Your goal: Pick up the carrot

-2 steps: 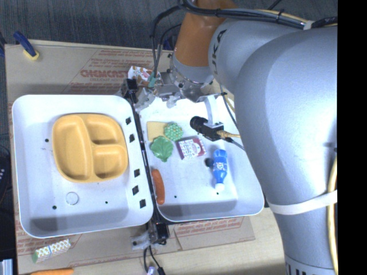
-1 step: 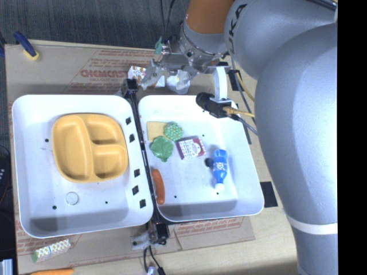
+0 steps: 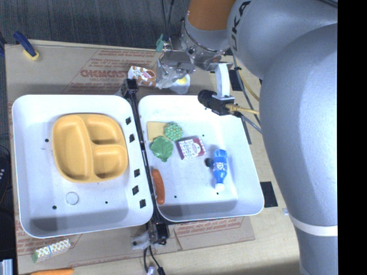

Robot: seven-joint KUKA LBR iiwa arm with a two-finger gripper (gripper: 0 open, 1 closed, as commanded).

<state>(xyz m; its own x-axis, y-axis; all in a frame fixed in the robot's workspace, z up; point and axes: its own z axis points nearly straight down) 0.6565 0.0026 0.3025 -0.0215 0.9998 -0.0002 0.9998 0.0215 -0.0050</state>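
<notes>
The grey arm (image 3: 298, 96) is looming nearest. The carrot (image 3: 158, 185) is lying lengthwise along the right bin's (image 3: 246, 171) left wall, near its front. The gripper (image 3: 172, 67), grip unreadable, is hanging beyond the bin's far rim.

Two white bins: left bin (image 3: 23, 153), right bin (image 3: 246, 176). One yellow divided tray (image 3: 89, 148) in the left bin. Right bin: one orange carrot (image 3: 158, 186) at its left edge, two green items (image 3: 161, 148) (image 3: 173, 131), one yellow slab (image 3: 153, 129), one maroon packet (image 3: 190, 148), one blue bottle (image 3: 219, 166).
</notes>
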